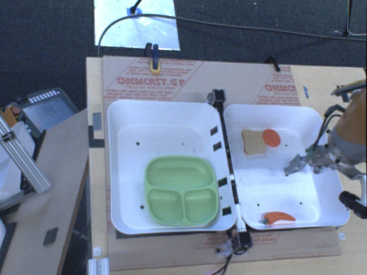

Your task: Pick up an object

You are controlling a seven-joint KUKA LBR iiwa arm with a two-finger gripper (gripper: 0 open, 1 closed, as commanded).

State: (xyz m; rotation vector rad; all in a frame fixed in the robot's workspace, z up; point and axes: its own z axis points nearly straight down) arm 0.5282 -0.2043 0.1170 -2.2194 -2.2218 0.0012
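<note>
In the right bin [309,208] a tan slice of toast [254,142] lies at the back, with a round orange-red piece [271,137] touching its right edge. An orange carrot-like piece [278,217] rests near the bin's front wall. My gripper [296,166] hangs over the bin's right-centre, reaching in from the right. It is to the right of and nearer the front than the toast, and nothing shows between its fingers.
The left bin [129,153] holds a green divided plate [182,189] at its front. A black clip strip [223,153] runs between the two bins. A clamp [155,59] sits at the board's back edge, and cables cross the dark floor behind.
</note>
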